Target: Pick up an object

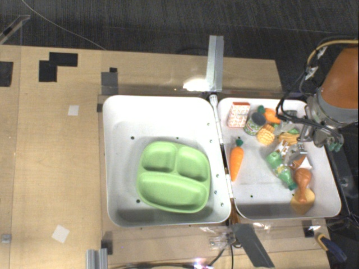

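Fingers on the two-finger gripper (pixel 296 150) are lost to us among the toys beneath them, so we cannot tell whether the jaws stand apart or together, and we see nothing held between them. Directly below lies the likeliest target, a small green glossy plastic toy vegetable (pixel 279 164), low in the right white bin (pixel 331 206) and touching a brown pear-shaped plastic piece (pixel 303 185) just beside it. We judge the green toy light, rigid and slippery, with rounded flanks that could squirt out of a pinch; taking it across its narrow middle looks safest. Near it, further back, sit a yellow knobbly toy corn (pixel 266 134) and a dark round toy (pixel 256 122), crowded together. An orange tapered plastic carrot with a green top (pixel 236 158) lies apart near the bin's left wall, smooth and easy to span. A red-and-white printed flat packet (pixel 238 115) rests in the far corner. The left white bin (pixel 112 150) carries a green moulded three-compartment plastic tray (pixel 174 175), matte and stiff
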`<state>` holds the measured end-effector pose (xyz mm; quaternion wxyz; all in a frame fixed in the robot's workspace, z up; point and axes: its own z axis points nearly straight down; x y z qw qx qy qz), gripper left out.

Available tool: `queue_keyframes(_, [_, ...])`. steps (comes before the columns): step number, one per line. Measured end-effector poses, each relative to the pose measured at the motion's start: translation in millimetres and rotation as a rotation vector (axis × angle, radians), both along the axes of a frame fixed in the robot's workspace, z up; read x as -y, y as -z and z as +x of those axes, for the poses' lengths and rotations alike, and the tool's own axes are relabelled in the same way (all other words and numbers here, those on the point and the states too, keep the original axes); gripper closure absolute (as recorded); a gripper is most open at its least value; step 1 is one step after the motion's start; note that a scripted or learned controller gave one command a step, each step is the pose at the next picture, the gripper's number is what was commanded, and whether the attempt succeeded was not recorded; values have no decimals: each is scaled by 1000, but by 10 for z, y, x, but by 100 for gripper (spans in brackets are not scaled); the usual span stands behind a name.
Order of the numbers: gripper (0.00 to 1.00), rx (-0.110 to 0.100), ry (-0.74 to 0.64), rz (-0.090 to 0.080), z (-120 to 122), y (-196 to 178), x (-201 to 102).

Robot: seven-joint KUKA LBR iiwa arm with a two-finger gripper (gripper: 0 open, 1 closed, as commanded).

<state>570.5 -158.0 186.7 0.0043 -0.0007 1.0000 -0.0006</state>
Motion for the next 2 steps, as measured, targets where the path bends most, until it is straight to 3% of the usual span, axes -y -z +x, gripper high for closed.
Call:
queue_keyframes(1, [0, 1, -135, -1, -484, 918, 190])
queue_keyframes(2, [0, 13, -244, -8, -720, 958, 172])
